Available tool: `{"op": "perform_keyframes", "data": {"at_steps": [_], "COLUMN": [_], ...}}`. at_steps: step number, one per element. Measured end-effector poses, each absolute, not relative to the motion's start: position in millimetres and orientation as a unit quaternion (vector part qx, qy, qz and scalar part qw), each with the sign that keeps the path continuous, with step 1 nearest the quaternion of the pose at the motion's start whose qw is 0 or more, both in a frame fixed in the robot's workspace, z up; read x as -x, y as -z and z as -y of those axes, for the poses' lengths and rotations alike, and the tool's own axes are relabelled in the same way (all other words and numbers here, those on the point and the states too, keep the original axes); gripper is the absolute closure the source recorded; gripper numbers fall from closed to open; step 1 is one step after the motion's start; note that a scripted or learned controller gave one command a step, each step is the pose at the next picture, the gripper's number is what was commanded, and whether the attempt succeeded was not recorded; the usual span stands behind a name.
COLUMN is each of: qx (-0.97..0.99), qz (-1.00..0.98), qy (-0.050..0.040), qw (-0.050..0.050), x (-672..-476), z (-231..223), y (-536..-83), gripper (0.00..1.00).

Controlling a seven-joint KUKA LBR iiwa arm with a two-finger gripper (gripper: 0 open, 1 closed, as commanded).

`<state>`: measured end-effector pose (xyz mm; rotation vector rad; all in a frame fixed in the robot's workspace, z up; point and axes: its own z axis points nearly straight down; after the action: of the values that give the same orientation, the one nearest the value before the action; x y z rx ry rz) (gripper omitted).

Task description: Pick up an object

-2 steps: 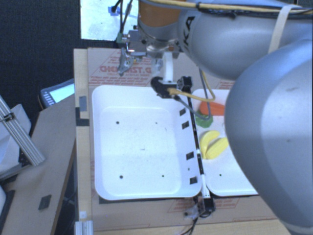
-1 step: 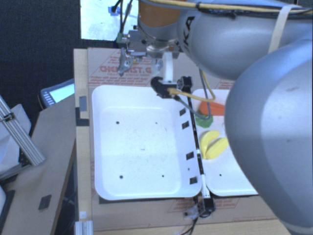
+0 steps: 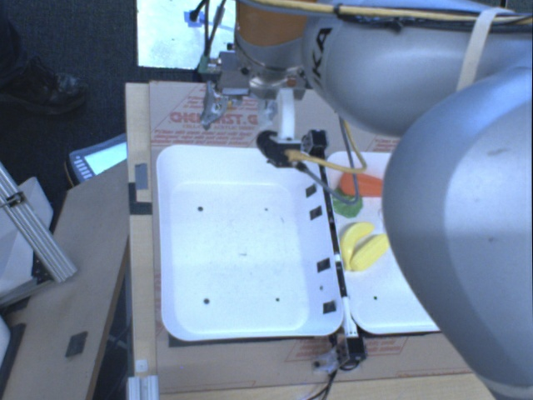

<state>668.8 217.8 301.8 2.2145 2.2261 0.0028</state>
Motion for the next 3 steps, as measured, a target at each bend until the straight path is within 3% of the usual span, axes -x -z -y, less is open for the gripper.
{"op": "perform_keyframes", "data": {"at_steps": [1,2,3], "qx": [-0.705,-0.707,-0.706], "qz": [-0.709,-0.707,-0.708], "qy": [0.0034,-0.0067,-0.0022], "qw": [-0.002,0.004,0.001], "x": [-665.6,-670.8,-669.6], "z": [-230,-208,-209], "y": [-75,-249,-250], "gripper": [0.00,0.00,1.00]}}
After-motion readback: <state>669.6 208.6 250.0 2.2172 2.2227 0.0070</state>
